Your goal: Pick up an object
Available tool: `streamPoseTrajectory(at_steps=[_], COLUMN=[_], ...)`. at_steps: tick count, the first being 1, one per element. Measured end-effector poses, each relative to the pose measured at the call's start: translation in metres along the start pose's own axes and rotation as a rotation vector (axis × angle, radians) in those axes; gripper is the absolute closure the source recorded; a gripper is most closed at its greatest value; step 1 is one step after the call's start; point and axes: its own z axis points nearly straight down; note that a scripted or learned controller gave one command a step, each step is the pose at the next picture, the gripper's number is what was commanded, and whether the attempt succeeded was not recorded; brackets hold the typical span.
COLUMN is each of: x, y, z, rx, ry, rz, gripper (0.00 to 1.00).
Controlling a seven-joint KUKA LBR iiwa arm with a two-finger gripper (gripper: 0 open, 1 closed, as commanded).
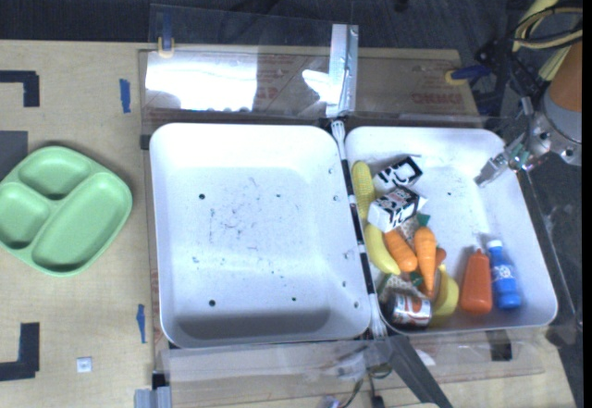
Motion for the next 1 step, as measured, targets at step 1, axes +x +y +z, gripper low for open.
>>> streamPoseTrajectory(at_steps=[1], x=[0.0002], y=[0.0001], z=[0.0001], rx=[0.0], ry=[0.0], rz=[0.0], gripper=[0.0])
